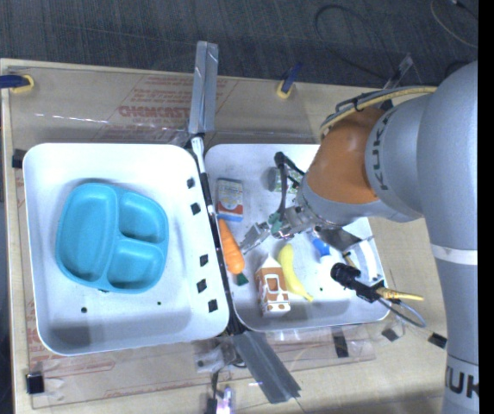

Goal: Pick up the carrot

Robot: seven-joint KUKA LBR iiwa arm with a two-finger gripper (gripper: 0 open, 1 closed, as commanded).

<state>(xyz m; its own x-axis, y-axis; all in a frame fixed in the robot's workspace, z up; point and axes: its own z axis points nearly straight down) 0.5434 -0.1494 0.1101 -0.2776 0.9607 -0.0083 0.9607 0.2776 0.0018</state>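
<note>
While the carrot (231,248) lies lengthwise against the right bin's (376,309) left wall, beside the banana (290,272), a sound grasp calls for fingers straddling its narrow width. Gripper (259,233): fingers parted, grasping nothing, tips just beside the carrot.

Grey arm (419,153) reaches leftward, end effector (259,234) lowered.
</note>
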